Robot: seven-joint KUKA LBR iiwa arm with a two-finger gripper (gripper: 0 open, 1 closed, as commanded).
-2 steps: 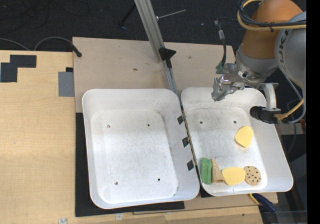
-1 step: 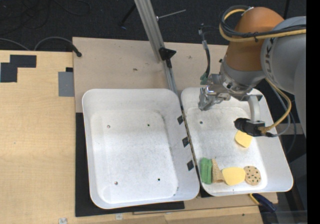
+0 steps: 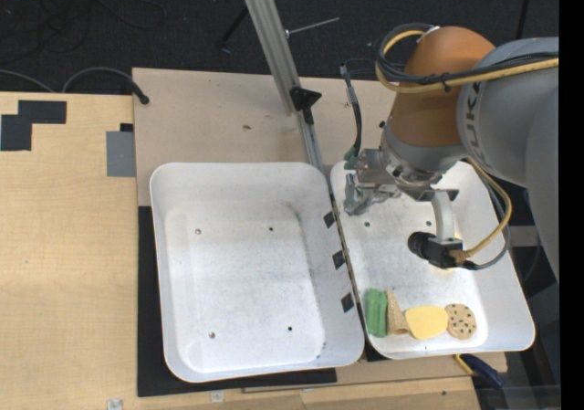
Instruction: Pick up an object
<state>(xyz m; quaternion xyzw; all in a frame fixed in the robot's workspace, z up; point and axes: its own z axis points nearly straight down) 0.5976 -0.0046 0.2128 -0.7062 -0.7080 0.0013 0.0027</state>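
In the camera view, the grey and orange arm comes in from the right side and bends down over the right bin. The gripper is in the upper left corner of this bin, close to the wall shared with the left bin and close to the far rim. From this angle I cannot tell if it is open or closed, and I see nothing held in it.

The things to pick lie in one row along the near rim of the right bin, in the lower right of the frame. There is a green block just beside the shared wall, then a tan piece touching it, a yellow piece and a round cookie. Open white floor lies between the gripper and this row. A slanted metal rail stands above the bins, in the upper middle.
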